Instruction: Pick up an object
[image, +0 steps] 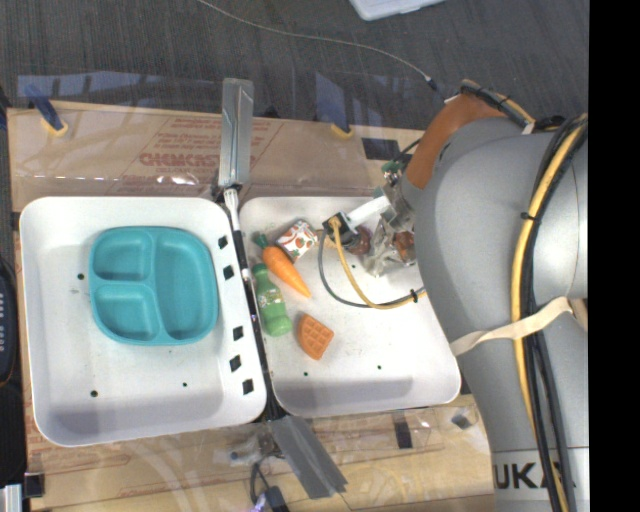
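orange carrot (287, 270), green bottle (271, 307), right bin (400, 385)

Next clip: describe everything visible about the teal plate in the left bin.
The teal plate is a rounded-rectangle dish, plastic by its look, moulded into three compartments: two smaller ones stacked on its left side and one long one on its right. It lies flat, right side up, in the upper middle of the left bin, slightly rotated against the bin's walls. No food sits in its compartments, and nothing touches it but the bin floor.
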